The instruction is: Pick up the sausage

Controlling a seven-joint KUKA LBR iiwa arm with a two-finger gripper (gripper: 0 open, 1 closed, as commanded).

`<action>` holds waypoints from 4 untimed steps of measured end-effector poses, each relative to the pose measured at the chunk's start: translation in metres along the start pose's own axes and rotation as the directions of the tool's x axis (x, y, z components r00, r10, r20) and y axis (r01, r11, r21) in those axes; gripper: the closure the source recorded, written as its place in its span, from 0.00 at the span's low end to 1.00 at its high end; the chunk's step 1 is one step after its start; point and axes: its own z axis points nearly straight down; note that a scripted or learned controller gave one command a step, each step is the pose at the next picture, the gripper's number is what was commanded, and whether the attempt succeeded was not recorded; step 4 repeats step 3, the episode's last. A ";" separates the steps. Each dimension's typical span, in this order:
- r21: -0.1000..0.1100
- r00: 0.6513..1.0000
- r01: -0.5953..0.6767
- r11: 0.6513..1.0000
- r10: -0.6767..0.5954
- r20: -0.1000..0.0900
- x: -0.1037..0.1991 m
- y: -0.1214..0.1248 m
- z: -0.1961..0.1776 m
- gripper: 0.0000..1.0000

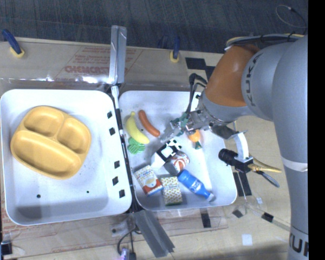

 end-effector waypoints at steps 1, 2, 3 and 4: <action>0.000 1.000 -0.007 1.000 0.007 -0.001 0.006 0.092 0.068 0.00; -0.001 1.000 0.000 1.000 0.000 0.000 0.007 0.094 0.057 1.00; -0.003 0.990 0.141 0.990 -0.141 0.001 0.111 0.087 -0.109 1.00; -0.003 0.990 0.141 0.990 -0.141 0.001 0.111 0.087 -0.109 1.00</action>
